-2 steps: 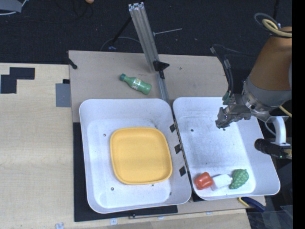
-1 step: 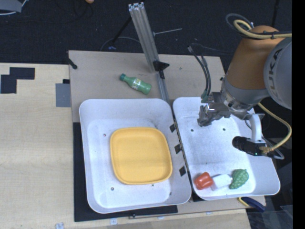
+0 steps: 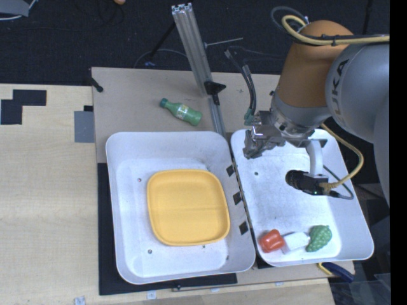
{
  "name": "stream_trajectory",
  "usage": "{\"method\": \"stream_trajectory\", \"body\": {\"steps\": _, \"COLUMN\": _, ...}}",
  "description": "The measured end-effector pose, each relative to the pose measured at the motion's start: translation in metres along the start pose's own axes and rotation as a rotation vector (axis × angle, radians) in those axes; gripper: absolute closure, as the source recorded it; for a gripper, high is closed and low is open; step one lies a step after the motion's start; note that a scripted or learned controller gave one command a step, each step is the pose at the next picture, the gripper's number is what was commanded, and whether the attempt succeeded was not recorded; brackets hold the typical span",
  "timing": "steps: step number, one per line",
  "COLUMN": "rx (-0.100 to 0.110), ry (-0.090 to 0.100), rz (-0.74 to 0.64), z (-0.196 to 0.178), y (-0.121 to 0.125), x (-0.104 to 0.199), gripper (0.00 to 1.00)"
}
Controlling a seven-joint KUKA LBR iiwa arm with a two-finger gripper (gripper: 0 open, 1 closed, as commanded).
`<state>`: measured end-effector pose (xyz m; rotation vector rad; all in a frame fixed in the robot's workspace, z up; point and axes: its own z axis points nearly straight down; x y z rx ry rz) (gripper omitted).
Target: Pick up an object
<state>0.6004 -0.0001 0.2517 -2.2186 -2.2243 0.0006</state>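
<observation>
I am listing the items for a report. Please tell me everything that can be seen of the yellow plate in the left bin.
The yellow plate is a rounded square with a raised rim and a faint line across its middle. It looks like matte plastic, plain and unmarked. It lies flat, face up, near the middle of the left bin, turned slightly against the bin's edges. It rests on the bin floor with nothing lying on it or against it.

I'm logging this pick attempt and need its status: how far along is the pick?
Done: nothing looks lifted. The red pepper, white block and green grapes lie at the right bin's near edge, and the yellow plate sits in the left bin. In hand: the gripper is over the right bin's far corner, away from those three. Left: reaching an object, closing on it, and lifting.
</observation>
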Motion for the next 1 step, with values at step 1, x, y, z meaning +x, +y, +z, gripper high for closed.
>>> {"method": "stream_trajectory", "body": {"steps": 1, "rx": 0.0, "ry": 0.0, "rz": 0.0, "z": 0.0005, "y": 0.018, "x": 0.0405, "gripper": 1.0}}
